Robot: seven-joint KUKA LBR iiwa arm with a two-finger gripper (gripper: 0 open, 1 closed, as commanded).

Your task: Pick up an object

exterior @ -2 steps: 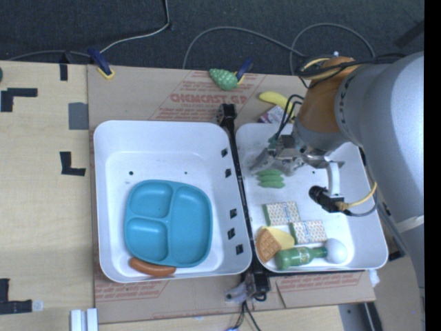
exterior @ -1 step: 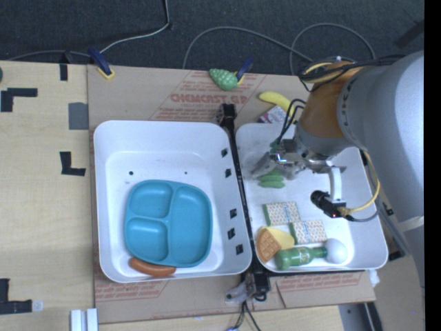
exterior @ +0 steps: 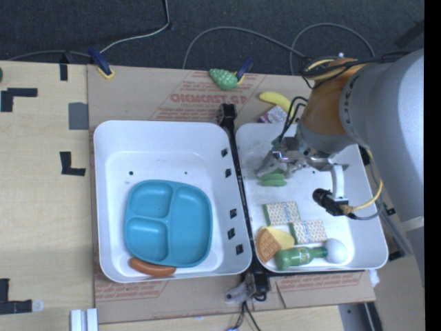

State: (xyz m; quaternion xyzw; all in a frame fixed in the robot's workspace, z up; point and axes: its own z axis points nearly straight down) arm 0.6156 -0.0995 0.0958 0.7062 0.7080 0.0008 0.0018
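My gripper (exterior: 278, 164) reaches down into the right bin (exterior: 365, 250), just above a small green object (exterior: 273, 179) lying on the bin floor. The fingers stand around or right over that green piece; whether they touch it is unclear. Toward the front of the same bin lie two patterned packets (exterior: 282, 213), a yellow-orange wedge (exterior: 273, 241), a green bottle (exterior: 300, 256) and a white ball (exterior: 336, 249). The left bin (exterior: 110, 136) holds a blue divided plate (exterior: 168, 222) and an orange sausage-shaped toy (exterior: 151, 267).
A yellow banana toy (exterior: 274, 100) and a green knobbly toy (exterior: 224, 78) lie on the cardboard behind the bins. A black divider (exterior: 236, 178) runs between the bins. The arm's grey body and cables (exterior: 344, 205) cover the right bin's far right side.
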